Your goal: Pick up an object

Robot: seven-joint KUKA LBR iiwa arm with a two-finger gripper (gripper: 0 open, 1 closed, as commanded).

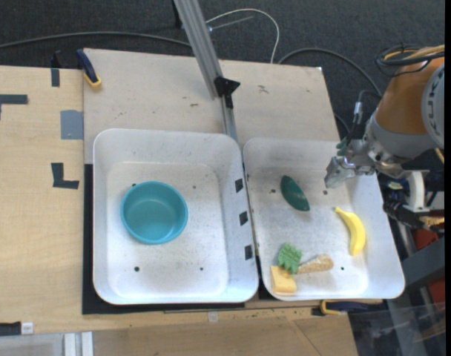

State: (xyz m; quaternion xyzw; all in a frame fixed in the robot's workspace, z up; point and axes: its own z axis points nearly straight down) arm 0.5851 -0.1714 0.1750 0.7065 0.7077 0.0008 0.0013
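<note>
1. Where the arm (411,102) comes in from your right, the right bin (374,273) gives you open white floor along its back half; its far wall runs just behind the jaws.
2. Left bin (107,199) holds a teal bowl (154,212) sitting left of centre, w/ bare floor round it on all sides.
3. Between the bins, the two rims meet in a ridge w/ small black clips; a grey metal bar (203,43) slants down to it from the top of the bench (25,199).
4. Gripper (337,170) sits over the back-right part of the right bin, near its far wall.
5. Dark green object (294,193) lies just left of and slightly nearer you than the jaws, apart from them.
6. Banana (351,230) lies nearer the front, below the jaws, close to the right wall.
7. Front-left corner is crowded: green leafy piece (288,257), tan stick-like piece (315,264) and yellow block (282,281) are bunched together, touching or nearly so.
8. Jaws: you can't tell from this view if they're spread or pressed together; nothing is seen between them.
</note>
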